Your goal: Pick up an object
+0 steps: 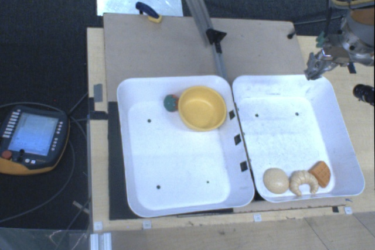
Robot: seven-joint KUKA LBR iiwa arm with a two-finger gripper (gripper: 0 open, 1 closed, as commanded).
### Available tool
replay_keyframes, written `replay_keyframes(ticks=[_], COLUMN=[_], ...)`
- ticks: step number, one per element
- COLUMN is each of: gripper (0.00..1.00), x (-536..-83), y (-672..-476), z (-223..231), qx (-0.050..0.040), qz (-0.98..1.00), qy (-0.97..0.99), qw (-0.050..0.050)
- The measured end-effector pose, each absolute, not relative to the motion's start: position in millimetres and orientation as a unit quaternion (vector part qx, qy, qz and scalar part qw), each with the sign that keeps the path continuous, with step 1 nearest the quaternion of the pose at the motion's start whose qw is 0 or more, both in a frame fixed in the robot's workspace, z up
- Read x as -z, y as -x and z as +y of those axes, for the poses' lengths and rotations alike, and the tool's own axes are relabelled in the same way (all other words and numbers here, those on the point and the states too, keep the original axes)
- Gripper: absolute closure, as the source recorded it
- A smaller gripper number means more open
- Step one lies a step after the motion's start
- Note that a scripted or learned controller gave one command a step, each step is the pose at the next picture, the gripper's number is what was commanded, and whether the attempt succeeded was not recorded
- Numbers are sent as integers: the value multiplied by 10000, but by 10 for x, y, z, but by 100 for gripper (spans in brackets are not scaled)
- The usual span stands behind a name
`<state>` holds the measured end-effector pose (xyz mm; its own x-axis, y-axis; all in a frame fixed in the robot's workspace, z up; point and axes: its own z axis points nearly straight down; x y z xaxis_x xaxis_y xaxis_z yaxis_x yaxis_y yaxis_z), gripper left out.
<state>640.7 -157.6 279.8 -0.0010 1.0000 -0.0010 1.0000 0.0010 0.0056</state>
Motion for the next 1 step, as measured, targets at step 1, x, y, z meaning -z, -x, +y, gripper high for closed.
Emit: replay_keyframes(ticks=[1], gripper=[100], x=[-2643], y=[-6305], z=[-1112], qx=[-2], qz=[7084], qy=[-7058], qw=[-3])
